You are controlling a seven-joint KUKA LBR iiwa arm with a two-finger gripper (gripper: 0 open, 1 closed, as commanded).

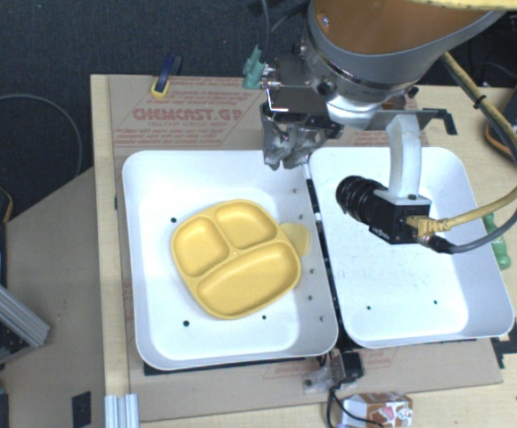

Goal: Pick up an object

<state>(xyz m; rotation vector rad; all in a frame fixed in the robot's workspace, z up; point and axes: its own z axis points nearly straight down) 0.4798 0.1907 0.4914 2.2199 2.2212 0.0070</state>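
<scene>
A yellow divided plate (233,257) with three compartments lies in the middle of the left bin (148,239). A small pale yellow piece (296,236) pokes out from under the plate's right edge. My gripper (284,155) hangs over the far right corner of the left bin, above the wall between the two bins. It is well beyond the plate and apart from it. Nothing shows between its fingertips.
The right bin (419,301) sits beside the left one, sharing a middle wall. A green object (501,250) lies at the right bin's right rim. A blue and yellow clamp (164,77) rests on the board behind the bins.
</scene>
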